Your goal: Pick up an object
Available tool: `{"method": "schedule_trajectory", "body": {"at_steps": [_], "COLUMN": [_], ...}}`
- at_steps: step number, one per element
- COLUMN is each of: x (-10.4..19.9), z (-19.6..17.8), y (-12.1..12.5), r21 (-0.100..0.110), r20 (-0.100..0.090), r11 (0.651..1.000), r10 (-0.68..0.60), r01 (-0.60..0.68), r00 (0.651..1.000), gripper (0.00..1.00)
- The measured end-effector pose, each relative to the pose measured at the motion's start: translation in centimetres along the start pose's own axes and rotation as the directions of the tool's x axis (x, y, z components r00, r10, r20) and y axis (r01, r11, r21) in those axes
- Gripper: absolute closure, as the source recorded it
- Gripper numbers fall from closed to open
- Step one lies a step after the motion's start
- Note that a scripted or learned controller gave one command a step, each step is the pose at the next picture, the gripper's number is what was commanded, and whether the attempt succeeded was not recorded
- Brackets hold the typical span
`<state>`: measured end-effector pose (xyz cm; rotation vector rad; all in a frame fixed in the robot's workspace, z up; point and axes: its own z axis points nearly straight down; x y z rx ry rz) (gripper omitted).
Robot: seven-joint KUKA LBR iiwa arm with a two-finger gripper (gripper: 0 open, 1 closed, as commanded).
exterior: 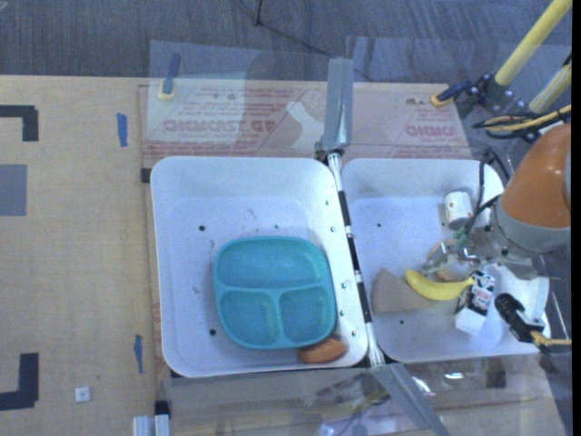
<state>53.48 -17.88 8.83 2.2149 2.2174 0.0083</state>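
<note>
In the right bin [399, 209], a yellow banana [436, 286] lies near the front, curved upward at both ends. A flat tan wedge [395, 292] lies against its left end. My gripper [452, 254] hangs low over the right bin, just behind the banana's right half, with the grey arm and orange band [540, 184] rising to the right. Nothing visibly sits between its fingers. A small white box with dark print [477, 302] lies at the banana's right end.
The left bin [182, 198] holds a teal divided plate [272, 291], with a small orange item [322, 351] at the plate's front right corner against the bin wall. A metal divider [349, 243] separates the bins. Yellow poles [536, 34] stand at the back right.
</note>
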Motion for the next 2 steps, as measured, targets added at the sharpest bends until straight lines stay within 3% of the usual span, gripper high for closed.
{"method": "schedule_trajectory", "body": {"at_steps": [1, 2], "x": [-0.4, 8.2], "z": [-1.1, -11.3], "y": [0.1, 9.3], "r21": [-0.005, 0.008], "r20": [0.005, 0.0], "r11": [1.0, 0.997], "r10": [0.005, 0.073], "r01": [-0.005, -0.073], "r00": [1.0, 0.997], "gripper": [1.0, 1.0]}}
